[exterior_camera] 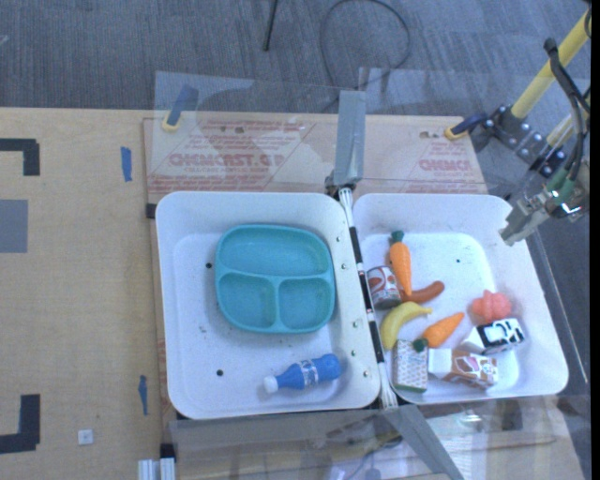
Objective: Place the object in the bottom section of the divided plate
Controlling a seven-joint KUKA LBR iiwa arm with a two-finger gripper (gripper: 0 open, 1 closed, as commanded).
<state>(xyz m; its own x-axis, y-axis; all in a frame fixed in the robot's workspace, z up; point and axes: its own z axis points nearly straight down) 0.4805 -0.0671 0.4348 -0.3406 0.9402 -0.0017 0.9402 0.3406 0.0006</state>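
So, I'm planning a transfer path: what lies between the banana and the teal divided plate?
In the camera view, the raised rims where the two white bins meet lie between the banana and the divided plate, plus bare bin floor.

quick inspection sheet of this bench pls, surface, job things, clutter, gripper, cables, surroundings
surface: wooden bench bearing two white bins, left bin and right bin, side by side
job's things: teal divided plate in the left bin, its sections bare; toy food piled in the right bin, among it a carrot and a banana
clutter: blue bottle lying on its side in the left bin, below the plate
grippers: gripper over the right bin's upper right rim, apart from the toys
cables: dark cable loop on the floor beyond the bench
surroundings: grey carpet; blue tape marks on the bench
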